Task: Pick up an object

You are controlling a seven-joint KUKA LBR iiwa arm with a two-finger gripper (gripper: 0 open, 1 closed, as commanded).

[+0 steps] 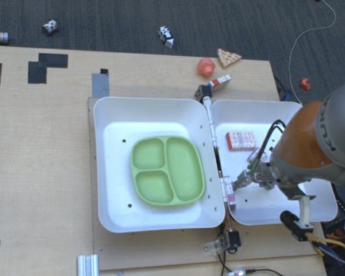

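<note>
A small red and white packet [240, 140] lies flat in the right bin [310, 209], near its far side. My gripper [243, 180] is low in this bin, near its left wall, in front of the packet and apart from it. The grey arm with the orange band [302, 142] covers the bin's right part. A small pink and white thing [229, 198] sits at the wall between the bins, just below the gripper tip. What it is cannot be made out. A green three-part plate [168, 170] lies in the left bin [112, 154].
Beyond the bins, a red ball [206, 66], a pizza-slice toy [228, 57] and a small red and white tube [221, 81] rest near the bench's far edge. Small items lie scattered on the dark floor behind. Cables hang by the bench's front right corner.
</note>
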